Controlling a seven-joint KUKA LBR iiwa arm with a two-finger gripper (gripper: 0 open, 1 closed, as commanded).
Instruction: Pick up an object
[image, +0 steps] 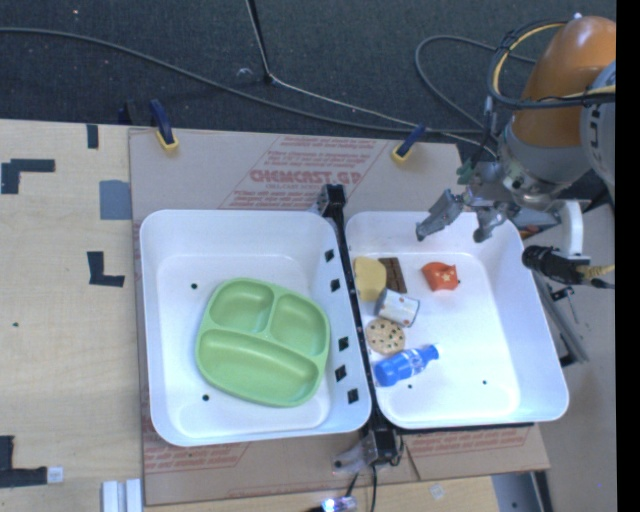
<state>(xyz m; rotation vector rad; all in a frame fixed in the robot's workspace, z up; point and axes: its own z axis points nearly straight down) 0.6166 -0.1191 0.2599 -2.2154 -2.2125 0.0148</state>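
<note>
Pick not yet made. Claw (462, 222) hangs over the far edge of the right bin (520, 385), fingers spread apart with nothing between them. All candidate objects lie on the bin floor, untouched: red toy (440, 276) nearest the claw, just below and left of it; yellow block (369, 279) with a brown bar (393, 274) touching it by the centre divider; a small grey cylinder (399, 307); a round cookie (384, 336); a blue bottle (405, 365) on its side. Left bin (170, 250) holds a green divided plate (264, 341). Judgement: task at approach stage; descent, closing on an item and lift all remain. Red toy looks the likeliest target, standing apart from the cluster.
</note>
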